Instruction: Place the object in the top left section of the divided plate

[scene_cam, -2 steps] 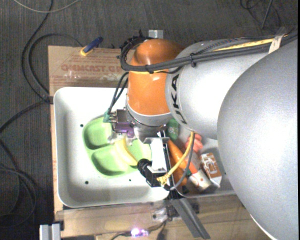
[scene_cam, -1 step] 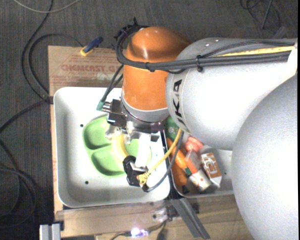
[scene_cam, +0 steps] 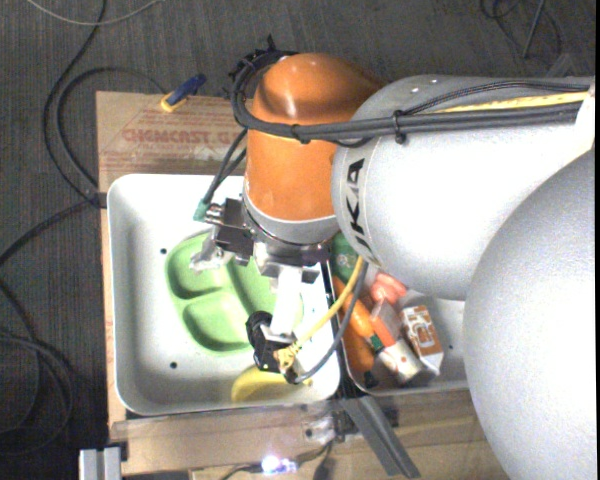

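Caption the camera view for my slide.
KUKA arm hanging over the green divided plate in the left white bin.

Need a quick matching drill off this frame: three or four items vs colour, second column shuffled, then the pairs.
Items:
1. divided plate
2. left bin
3. band above the wrist
4. object at the left bin's bottom edge

Colours:
A. orange
B. yellow
C. green
D. white

Pairs: 1-C, 2-D, 3-A, 4-B

— Is it bright?
— Evenly lit from above; the grey arm [scene_cam: 480,188] washes out pale, with glare on its orange band [scene_cam: 295,138].
— Sharp?
— Fairly soft and grainy; the left bin [scene_cam: 140,268] holds soft shadow beneath the arm.
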`<state>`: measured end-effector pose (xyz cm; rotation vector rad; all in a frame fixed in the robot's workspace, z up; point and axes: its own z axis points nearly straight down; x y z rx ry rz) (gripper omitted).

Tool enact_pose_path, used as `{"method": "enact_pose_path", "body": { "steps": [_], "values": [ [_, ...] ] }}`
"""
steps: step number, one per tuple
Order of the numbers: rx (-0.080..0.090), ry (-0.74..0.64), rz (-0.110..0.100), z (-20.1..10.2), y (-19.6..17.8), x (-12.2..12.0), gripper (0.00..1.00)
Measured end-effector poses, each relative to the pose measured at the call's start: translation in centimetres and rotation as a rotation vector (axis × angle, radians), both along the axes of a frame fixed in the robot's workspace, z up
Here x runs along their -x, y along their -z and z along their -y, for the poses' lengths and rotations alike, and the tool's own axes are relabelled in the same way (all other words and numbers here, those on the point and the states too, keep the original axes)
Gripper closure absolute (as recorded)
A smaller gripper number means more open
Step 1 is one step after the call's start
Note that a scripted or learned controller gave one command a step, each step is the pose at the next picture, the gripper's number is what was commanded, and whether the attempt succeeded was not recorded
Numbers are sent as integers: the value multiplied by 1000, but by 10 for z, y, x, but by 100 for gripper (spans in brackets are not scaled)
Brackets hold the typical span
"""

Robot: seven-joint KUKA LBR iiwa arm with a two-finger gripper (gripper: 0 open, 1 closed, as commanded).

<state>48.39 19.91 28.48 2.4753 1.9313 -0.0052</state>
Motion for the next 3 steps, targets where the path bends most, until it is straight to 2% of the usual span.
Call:
{"method": "enact_pose_path", "body": {
  "steps": [1,2,3],
  "values": [
    [0,0,0,0,0,0,0],
    [2,-94,-2,-15,-2,0,0],
    [6,-95,-7,-15,-10,0,100]
  ]
}}
